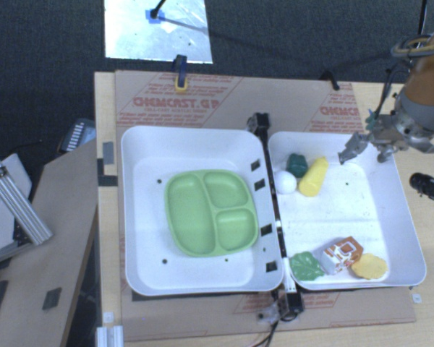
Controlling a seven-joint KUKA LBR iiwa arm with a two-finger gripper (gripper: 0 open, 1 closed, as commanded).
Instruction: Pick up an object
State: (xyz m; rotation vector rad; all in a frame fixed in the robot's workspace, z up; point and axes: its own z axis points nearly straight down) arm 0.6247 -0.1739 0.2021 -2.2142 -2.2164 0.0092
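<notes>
Lying nearest, right bin's front edge: a green leafy-looking piece [304, 266], an orange-and-white packet [342, 252] touching it on the right, and a yellow lumpy item [369, 267] just beside the packet.
Right bin [390, 215]: shallow, white, its middle floor bare.
Left bin [141, 194]: shallow, white, joined to the right bin along a dark clipped seam.
Tray: a pale green divided plate [206, 212] with three compartments lies flat in the left bin's middle.
Far cluster, right bin: a white ball [285, 183] by the seam, a yellow bottle-shaped object [313, 176] lying tilted just beside it, and a dark green object [297, 164] touching the yellow one's far left side.
Gripper [367, 147]: over the right bin's far right part, near but apart from the yellow object; two dark fingers spread apart, nothing between them.
Arm [423, 92]: grey with an orange band, entering from the right.
Bench: brown cardboard sheet [202, 101] under both bins, printed red lettering on it.
Farthest: a shiny foil-like sheet [158, 19] on dark carpet.
</notes>
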